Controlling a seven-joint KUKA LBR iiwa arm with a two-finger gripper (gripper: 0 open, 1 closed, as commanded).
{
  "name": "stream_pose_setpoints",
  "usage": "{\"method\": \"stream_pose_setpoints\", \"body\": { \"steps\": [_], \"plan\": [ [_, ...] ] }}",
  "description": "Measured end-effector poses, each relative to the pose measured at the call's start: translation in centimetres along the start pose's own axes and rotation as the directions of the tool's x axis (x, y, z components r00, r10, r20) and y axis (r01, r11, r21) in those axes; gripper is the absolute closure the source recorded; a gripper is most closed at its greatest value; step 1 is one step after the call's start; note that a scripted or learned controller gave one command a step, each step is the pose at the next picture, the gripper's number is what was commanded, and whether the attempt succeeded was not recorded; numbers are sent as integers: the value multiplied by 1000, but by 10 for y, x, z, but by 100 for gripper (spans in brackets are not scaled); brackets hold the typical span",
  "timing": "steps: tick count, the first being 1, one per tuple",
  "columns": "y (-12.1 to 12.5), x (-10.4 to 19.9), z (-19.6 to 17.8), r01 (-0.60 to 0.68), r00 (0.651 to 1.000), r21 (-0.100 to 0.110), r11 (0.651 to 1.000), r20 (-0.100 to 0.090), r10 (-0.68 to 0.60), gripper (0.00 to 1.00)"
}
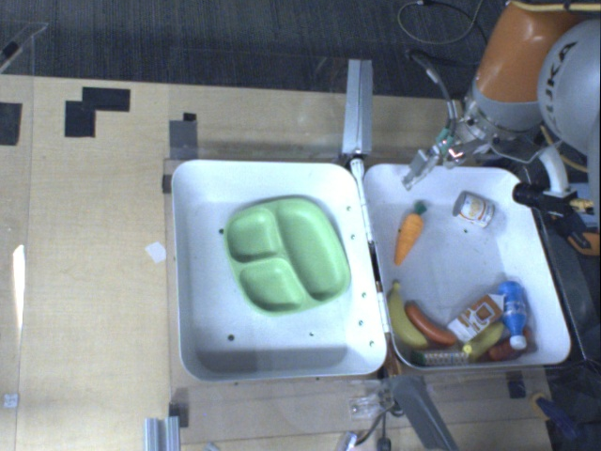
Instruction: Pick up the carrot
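An orange carrot [408, 237] with a green top lies in the right bin [531, 252], near its left wall, pointing toward the bin's front. My gripper [420, 167] hangs over the bin's far left corner, above and a little behind the carrot, apart from it. Nothing is between its fingers.
A small tin can [474, 209] lies at the back of the right bin. At its front sit a banana [405, 318], a sausage [431, 325], a small carton [478, 316] and a blue bottle [513, 309]. The left bin [197, 280] holds a green divided plate [286, 253].
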State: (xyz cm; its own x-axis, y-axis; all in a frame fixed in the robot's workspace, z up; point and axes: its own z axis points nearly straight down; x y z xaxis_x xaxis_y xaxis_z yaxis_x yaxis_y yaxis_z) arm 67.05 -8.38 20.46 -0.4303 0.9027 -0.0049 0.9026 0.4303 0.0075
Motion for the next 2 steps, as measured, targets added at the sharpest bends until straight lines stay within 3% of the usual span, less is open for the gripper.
{"method": "stream_pose_setpoints", "body": {
  "steps": [1,2],
  "plan": [
    [-18,0,101,-60,998,3,998,-2,60,0],
    [-15,0,87,-55,998,-5,998,2,55,100]
  ]
}}
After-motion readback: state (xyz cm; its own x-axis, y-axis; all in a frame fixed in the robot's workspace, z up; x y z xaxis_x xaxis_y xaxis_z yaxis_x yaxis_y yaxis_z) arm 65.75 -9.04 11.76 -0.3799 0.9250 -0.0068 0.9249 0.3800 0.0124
